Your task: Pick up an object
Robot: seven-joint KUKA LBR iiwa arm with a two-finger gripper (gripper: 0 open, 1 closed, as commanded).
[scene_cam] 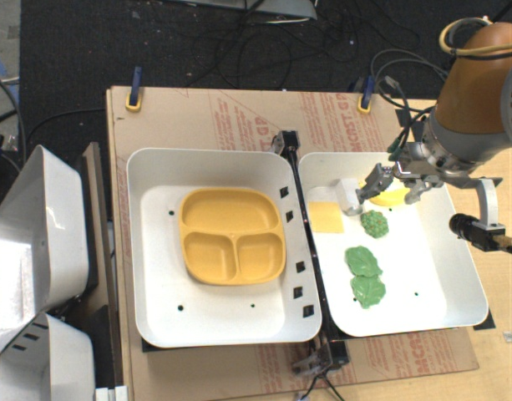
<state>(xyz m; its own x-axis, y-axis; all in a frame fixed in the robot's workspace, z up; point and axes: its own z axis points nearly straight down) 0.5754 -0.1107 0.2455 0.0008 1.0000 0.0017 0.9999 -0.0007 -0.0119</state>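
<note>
Jaws [397, 186]: spread open, gripping nothing, just above the broccoli floret [373, 223] | yellow piece [390, 197]: under jaws | yellow square [326, 217]: left of floret | two green leaves [364, 276]: below floret | right bin [456, 286]: holds all | left bin [151, 249]: yellow divided tray [233, 234] | desk [205, 119].

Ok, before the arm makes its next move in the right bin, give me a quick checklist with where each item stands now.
1. Gripper is over the right bin: ok.
2. An object is between the fingers: cannot tell, the wrist blocks the view.
3. A target lies close by: ok, the broccoli piece sits just below the gripper.
4. Other objects lie within the bin: ok, yellow square, two green leaves.
5. Yellow piece under the gripper is identifiable: not ok, partly hidden.
6. Yellow divided tray sits apart, in the left bin: ok.
</note>
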